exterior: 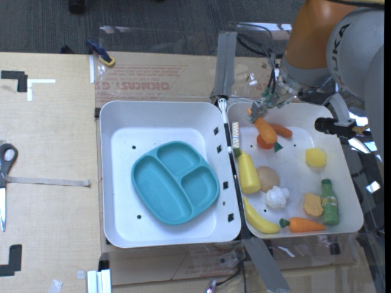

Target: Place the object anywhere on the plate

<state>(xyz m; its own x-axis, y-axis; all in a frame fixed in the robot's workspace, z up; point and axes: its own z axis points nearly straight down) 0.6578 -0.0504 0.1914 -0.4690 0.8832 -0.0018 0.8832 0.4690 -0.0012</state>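
Observation:
A teal plate (176,182) with three compartments lies in the left bin (116,163). In the right bin, my gripper (258,111) hangs at the far left corner, right above the top end of an orange carrot-like toy (265,132). A second orange piece (281,130) lies against that toy on its right. Whether the gripper touches the toy is unclear from this angle.
The right bin (342,176) also holds a yellow bottle (248,173), a beige ball (267,177), a white garlic (276,197), a banana (259,218), a carrot (303,225), a green bottle (329,201), an orange wedge (313,204) and a lemon (315,157). Scissors (5,163) lie on the bench at left.

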